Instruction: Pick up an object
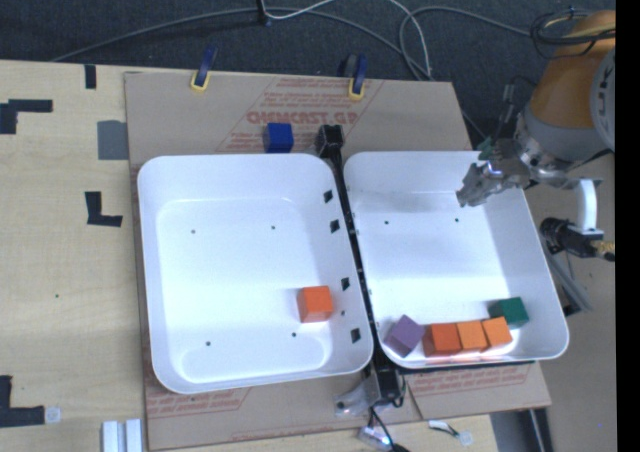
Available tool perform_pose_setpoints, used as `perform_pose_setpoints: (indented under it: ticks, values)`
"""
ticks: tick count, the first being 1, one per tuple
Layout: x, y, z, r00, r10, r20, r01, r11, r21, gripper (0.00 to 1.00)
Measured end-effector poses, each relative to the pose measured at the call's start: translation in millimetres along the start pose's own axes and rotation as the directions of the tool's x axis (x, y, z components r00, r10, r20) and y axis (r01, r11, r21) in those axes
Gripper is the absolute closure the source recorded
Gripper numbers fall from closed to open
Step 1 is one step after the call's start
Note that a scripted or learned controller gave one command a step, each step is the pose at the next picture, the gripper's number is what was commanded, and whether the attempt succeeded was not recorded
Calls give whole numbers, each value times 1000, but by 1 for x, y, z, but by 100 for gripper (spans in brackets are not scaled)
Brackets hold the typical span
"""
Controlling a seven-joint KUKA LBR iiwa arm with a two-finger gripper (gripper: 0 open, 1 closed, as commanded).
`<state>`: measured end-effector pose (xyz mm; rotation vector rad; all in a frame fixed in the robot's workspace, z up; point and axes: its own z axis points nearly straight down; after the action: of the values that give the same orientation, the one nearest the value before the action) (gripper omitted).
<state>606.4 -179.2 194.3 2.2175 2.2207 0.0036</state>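
I see my gripper (478, 186) hovering over the right bin's (440, 240) far right corner, though I cannot tell its state.

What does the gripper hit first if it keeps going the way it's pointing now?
The gripper sits at the right bin's far right corner, pointing down and toward the left. Straight on, it would likely meet that bin's bare white floor first. The blocks along the near wall lie off that line, though depth is hard to judge.
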Motion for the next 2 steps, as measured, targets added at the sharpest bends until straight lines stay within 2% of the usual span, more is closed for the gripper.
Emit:
perform_pose_setpoints:
  ticks: [1, 2]
  values:
    - [0, 0, -32, 1000, 1, 0, -1, 1000, 2, 100]
    - [50, -14, -22, 1000, -2, -2, 2, 1000, 5, 100]
